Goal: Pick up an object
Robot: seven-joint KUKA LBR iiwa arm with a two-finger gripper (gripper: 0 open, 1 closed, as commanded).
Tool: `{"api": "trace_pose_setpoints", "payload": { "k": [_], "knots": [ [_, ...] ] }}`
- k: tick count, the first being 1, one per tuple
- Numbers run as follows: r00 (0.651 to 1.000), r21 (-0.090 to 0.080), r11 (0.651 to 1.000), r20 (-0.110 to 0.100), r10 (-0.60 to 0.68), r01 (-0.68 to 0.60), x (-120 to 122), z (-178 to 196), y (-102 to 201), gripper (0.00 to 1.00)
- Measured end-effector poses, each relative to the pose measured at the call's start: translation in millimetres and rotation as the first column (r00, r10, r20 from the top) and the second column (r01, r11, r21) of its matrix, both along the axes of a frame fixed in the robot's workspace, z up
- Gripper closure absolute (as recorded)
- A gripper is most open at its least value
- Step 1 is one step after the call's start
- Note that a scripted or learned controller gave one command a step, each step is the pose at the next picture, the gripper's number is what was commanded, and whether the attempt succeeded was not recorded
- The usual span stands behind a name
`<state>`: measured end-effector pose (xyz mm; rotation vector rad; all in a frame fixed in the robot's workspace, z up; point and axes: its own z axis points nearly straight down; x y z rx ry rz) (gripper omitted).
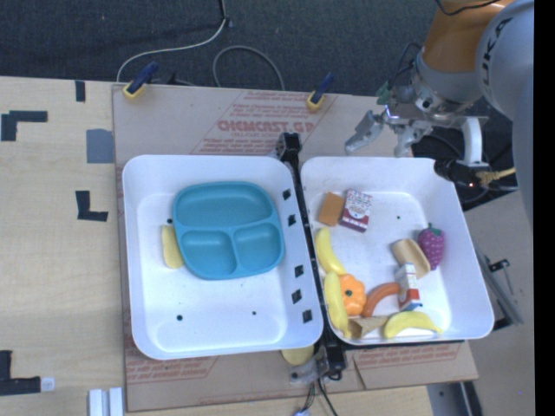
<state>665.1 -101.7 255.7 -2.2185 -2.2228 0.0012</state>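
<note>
Jaws: spread, grasping nothing, above right bin's far rim.
Candidate: small carton, lying apart in that bin.
Advice: centre over it, descend straight, avoiding orange block.

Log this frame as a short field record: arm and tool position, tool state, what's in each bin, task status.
arm: grey with orange band, reaching in from the right
tool: above the far rim of the right bin, fingers apart, nothing between them
left bin: blue divided plate, yellow item beside its left edge
right bin: small red-and-white box, purple grapes, bananas, orange toy, other toy foods
task status: nothing picked up yet
</note>
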Motion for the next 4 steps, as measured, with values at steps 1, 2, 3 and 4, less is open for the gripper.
{"api": "trace_pose_setpoints", "payload": {
  "k": [1, 2, 3, 4],
  "knots": [
    [1.000, -0.001, 1.000, -0.003, 0.000, 0.000, 2.4, -73.2, 27.9, 0.00],
    [1.000, 0.000, 1.000, -0.002, 0.001, -0.001, -20.7, -71.7, 56.4, 0.00],
    [1.000, -0.003, 1.000, 0.014, -0.002, 0.002, -41.9, -170.4, 3.2, 0.00],
    [1.000, -0.004, 1.000, 0.019, 0.000, 0.000, -38.8, -153.0, 4.4, 1.00]
  ]
}}
